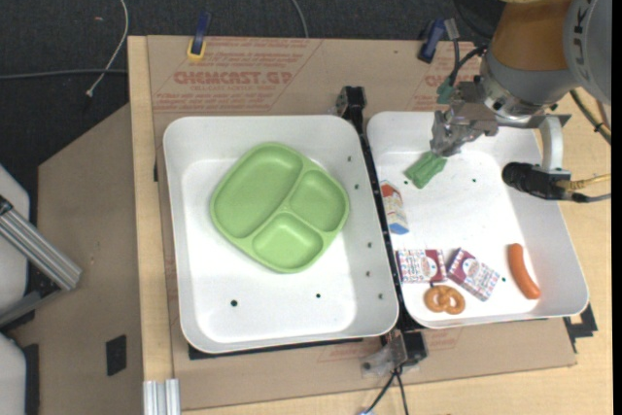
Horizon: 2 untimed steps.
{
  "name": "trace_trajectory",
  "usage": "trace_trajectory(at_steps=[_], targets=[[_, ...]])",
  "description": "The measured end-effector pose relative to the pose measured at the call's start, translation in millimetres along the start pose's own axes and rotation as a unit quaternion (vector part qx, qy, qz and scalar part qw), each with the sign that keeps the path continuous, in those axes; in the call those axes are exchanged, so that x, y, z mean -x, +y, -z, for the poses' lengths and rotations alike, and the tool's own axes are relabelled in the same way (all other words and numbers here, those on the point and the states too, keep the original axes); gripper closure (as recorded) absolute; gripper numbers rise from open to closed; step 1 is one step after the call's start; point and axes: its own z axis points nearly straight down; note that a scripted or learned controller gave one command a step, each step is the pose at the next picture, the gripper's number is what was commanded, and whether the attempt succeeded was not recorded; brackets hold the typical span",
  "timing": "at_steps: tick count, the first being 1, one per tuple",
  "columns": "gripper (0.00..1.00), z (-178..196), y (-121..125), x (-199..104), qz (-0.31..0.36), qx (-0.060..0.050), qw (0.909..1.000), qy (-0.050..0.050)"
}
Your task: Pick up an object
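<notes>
While the gripper [449, 143] hangs in the upper part of the right bin [554, 238], you can see its fingers closed on the upper end of a green block [425, 171], which dangles just below them at upper centre-right of the frame. Your grasp sits at one tip, not the middle, so I judge the block could swing, pivot or slip out if the arm moves quickly. Its long axis runs on a diagonal, the held end toward upper right, the free end pointing lower left toward the bin's inner wall; whether that free end touches the floor you cannot tell. Just below and left lies a small red-and-white packet [393, 207] against the wall. Further down, near the bin's lower edge, you have two printed packets [447, 267], a pretzel [443, 299] and a sausage [523, 269]. Across the divider, the left bin [194, 306] holds a green divided plate [280, 206], well apart from the grasp.
</notes>
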Motion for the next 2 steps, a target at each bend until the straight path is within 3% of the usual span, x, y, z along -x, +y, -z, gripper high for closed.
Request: trace_trajectory(at_steps=[2], targets=[[1.0,3.0,9.0,-115.3,0.0,0.001,1.0,-0.001]])
